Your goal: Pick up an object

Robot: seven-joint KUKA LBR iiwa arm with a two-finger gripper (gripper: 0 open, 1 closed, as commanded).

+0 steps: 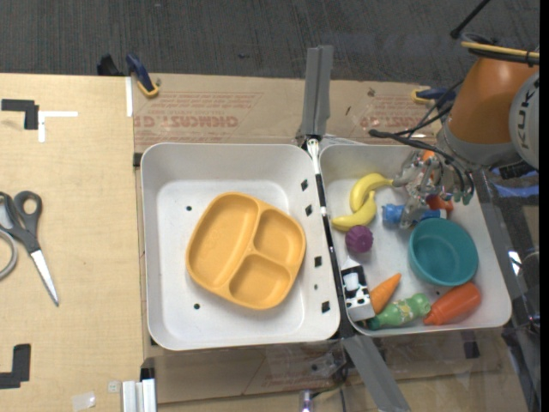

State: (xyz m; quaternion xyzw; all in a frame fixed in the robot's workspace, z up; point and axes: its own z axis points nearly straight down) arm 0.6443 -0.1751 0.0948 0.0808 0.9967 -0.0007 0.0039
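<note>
The gripper (422, 183) hung low over the right bin (497, 316), beside the banana (364, 197), presumably choosing among the crowded toys; we could not tell its state. The yellow plate (246, 250) filled the left bin (159, 256).

Both white bins (154, 256) look like smooth plastic with a slight sheen. The divided orange plate (246, 250) is matte plastic, no real glare on it. The teal bowl (443, 251) is plastic too, a bit glossier. The banana (364, 202) and carrot (453, 304) are toy plastic, smooth and a little shiny. The tabletop (77, 213) is pale wood, flat matte finish. Brown cardboard (223, 120) sits under the bins, dull and papery. The scissors (33, 243) have shiny metal blades with grey plastic handles.
</note>
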